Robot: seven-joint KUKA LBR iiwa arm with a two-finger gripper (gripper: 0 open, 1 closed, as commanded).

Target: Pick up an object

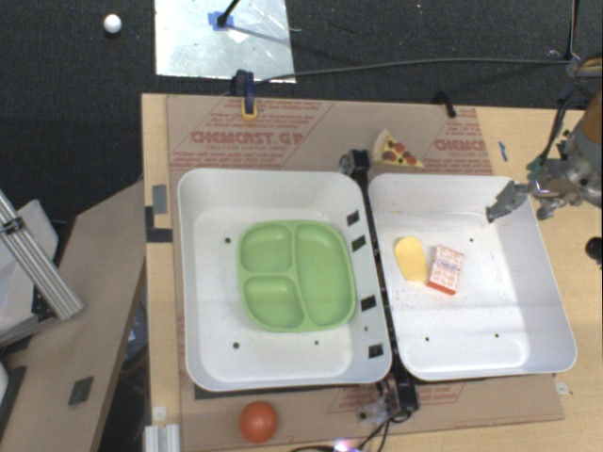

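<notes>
While the arm reaches in from the right, its gripper (pixel 517 201) hangs over the upper right part of the right bin (pixel 528 347), its fingers spread apart with nothing between them. Lower in that bin, near its left wall, a pale yellow block (pixel 410 257) lies just beside a small red-and-white packet (pixel 446 269); both are well apart from the gripper. Sitting in the middle of the left bin (pixel 207 215) is a green divided tray (pixel 295 275) with three compartments. On the desk (pixel 311 125) above the gap between the bins lies a toy pizza slice (pixel 397 151). An orange ball (pixel 258 421) rests on the desk below the left bin, near the front edge.
</notes>
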